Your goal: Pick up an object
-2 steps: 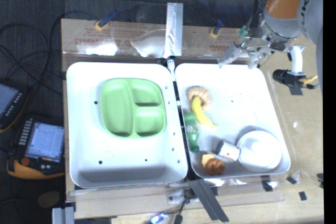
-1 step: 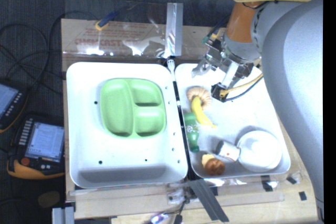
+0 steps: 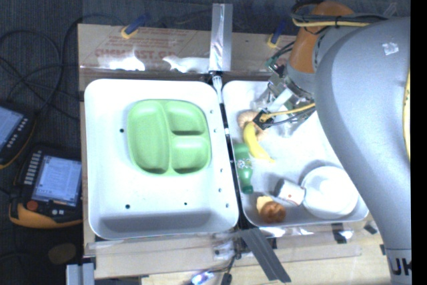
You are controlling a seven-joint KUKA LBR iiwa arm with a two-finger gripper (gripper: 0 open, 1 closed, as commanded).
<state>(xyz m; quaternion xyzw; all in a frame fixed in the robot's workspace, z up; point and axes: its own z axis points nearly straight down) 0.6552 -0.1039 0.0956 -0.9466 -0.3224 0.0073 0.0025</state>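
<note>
Arm hides much of right bin | fingers at banana top, state cannot be told

A yellow banana is lying curved in the right bin, near its left wall, its upper end sitting just below my gripper. It is resting flat on the bin floor.

Bright, even overhead light washes the two white bins nearly to glare (strongest on the plastic sheet behind them); shadows stay soft, the surrounding floor dim, and detail slightly grainy.
</note>
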